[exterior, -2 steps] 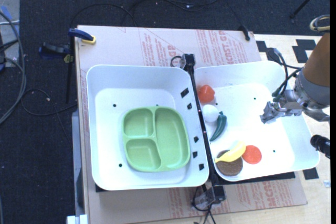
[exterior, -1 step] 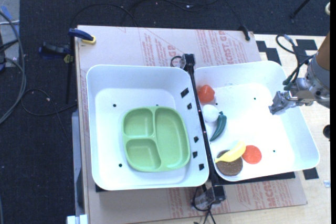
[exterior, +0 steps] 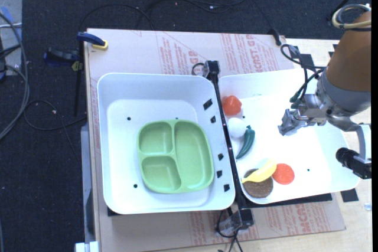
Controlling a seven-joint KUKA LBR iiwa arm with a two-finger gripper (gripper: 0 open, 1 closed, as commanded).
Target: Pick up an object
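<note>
I have the gripper (exterior: 290,124) over the open floor of the right bin (exterior: 307,153), arm coming in from the right edge of the camera view. I cannot tell how the gripper is set from this angle; nothing is visibly carried under it.

Candidate objects, all placed relative to the divider (exterior: 224,138) between the two bins:
- orange-red round piece (exterior: 231,105), just beside the divider, toward the far end.
- white round piece (exterior: 236,126), just beside the divider, below the orange-red one.
- green pepper (exterior: 246,141), near the divider, touching or nearly touching the white piece. Long axis runs slantwise, upper end leaning away from the divider.
- yellow banana-like piece (exterior: 261,172), lying across a brown disc (exterior: 258,186), at the divider's near end.
- red disc (exterior: 284,173), just beyond the yellow piece, farthest from the divider.

Left bin (exterior: 112,127) holds a green divided plate (exterior: 175,156); not a target in my judgement.

Key relation: every object lies on the divider side of the gripper. The pepper is the closest candidate, toward the divider and slightly nearer the camera. My judgement: a grasp should close across its short width, so the wrist would need turning to suit the slant. Crowding against the white piece is the risk.
</note>
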